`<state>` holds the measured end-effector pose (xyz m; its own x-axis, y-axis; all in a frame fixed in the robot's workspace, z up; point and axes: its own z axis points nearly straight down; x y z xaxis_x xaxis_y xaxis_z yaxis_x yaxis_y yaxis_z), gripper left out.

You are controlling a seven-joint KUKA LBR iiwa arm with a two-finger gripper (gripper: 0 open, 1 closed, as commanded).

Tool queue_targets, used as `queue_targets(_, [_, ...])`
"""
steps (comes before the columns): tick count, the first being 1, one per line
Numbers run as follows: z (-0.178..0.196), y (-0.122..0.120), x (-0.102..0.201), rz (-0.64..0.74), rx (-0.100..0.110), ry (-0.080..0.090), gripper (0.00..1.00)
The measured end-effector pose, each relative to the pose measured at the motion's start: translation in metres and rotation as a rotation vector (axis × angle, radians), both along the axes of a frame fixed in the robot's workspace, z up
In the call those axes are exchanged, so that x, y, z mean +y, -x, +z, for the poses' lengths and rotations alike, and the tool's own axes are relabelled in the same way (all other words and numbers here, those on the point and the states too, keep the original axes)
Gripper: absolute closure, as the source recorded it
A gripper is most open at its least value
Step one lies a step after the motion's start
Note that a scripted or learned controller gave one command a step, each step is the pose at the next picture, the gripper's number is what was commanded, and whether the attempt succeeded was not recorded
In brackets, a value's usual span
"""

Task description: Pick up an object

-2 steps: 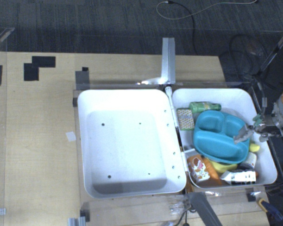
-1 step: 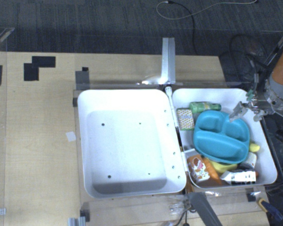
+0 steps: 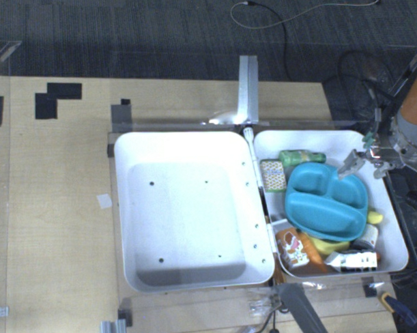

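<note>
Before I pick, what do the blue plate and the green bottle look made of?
Blue plate: looks like moulded plastic, one even turquoise colour, smooth with a soft sheen and rounded divided wells. Green bottle: probably plastic too, lying on its side with a printed label, but it is too small to be sure.

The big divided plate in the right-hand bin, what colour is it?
The divided plate is bright turquoise blue, seen plainly in the camera view.

Arm [image 3: 410, 121] at right, pincer [image 3: 352, 165] low.
</note>
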<state>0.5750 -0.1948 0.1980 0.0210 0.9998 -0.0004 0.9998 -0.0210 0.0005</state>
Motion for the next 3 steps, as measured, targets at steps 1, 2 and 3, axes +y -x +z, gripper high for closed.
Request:
queue_targets(1, [-0.108, -0.072, 0.009, -0.115, -0.010, 0.002, 0.00])
queue_targets(2, [-0.061, -0.022, 0.019, 0.072, -0.002, 0.000, 0.00])
queue_targets(3, [0.007, 0.026, 0.000, 0.234, -0.002, 0.001, 0.00])
